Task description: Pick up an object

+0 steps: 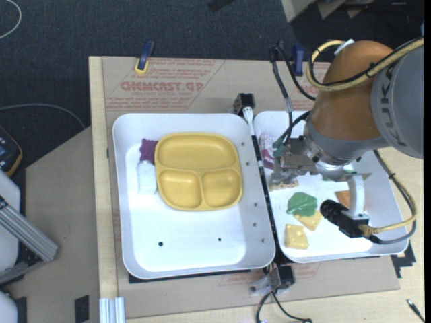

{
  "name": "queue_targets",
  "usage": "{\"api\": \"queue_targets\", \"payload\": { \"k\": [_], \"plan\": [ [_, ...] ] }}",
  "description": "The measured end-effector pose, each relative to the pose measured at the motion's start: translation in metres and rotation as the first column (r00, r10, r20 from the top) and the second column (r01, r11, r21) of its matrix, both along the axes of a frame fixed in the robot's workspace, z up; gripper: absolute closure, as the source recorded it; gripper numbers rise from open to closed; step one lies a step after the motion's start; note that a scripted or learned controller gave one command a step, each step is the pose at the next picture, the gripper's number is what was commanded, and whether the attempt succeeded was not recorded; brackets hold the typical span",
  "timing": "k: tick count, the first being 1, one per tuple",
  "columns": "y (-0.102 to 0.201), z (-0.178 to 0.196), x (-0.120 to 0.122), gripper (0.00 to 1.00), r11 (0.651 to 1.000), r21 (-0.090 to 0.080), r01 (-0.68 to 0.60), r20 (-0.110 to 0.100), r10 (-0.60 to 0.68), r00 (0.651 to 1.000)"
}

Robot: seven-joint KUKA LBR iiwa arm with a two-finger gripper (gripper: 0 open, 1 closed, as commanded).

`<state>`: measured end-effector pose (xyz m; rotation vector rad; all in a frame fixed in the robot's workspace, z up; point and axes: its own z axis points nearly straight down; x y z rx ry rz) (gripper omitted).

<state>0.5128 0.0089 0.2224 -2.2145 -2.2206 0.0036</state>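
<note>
Bright, even overhead light, soft shadows, mild glare on white bins (128, 180), slightly soft focus.

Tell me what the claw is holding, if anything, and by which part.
It cannot be told. The claw is low over the right bin, near the green item, but the wrist hides its tip; nothing is visibly held.

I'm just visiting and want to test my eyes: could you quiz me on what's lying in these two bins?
1. True or false: the yellow divided tray lies in the left bin.
2. Which bin does the arm's gripper hang over: A left, B right?
3. What colour is the crumpled item in the right bin?

Key: 1 true; 2 B; 3 green.
</note>
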Motion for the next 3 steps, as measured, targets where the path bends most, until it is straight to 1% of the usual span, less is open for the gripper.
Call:
{"api": "queue_targets", "payload": {
  "k": [1, 2, 3],
  "plan": [
    [0.025, 0.005, -0.003, 1.0, 1.0, -0.001, -0.001, 0.004, 0.001, 1.0],
    [0.012, -0.008, -0.006, 1.0, 1.0, -0.002, 0.004, 0.001, -0.004, 1.0],
    [0.012, -0.008, -0.005, 1.0, 1.0, -0.002, 0.003, 0.004, -0.003, 1.0]
  ]
}}
